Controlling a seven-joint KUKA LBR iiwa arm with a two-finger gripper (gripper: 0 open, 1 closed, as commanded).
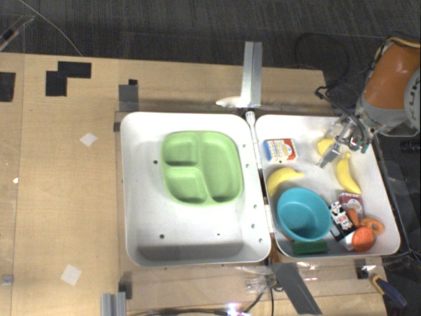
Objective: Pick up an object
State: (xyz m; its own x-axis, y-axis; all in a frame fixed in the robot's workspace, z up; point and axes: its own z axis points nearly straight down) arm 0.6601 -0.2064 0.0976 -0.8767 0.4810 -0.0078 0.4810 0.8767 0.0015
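- The robot hand (pixel 340 145) hangs above the right bin (pixel 389 196), by a banana (pixel 346 174); its grip cannot be told.
- A green divided plate (pixel 200 166) lies in the left bin (pixel 141 196).

The right bin (pixel 388 206) holds a heap of things: a small white carton (pixel 279 151) with a blue and red label at the back left, a yellow banana (pixel 347 174) lying lengthwise near the right wall, and a second yellow piece (pixel 325 145) just behind it. In the middle a teal bowl (pixel 302 213) stands upright, touching a yellow lump (pixel 283 176) behind it and a green block (pixel 309 247) at its front. At the front right lie a black-and-white carton (pixel 340 217) and orange fruit (pixel 365 234).
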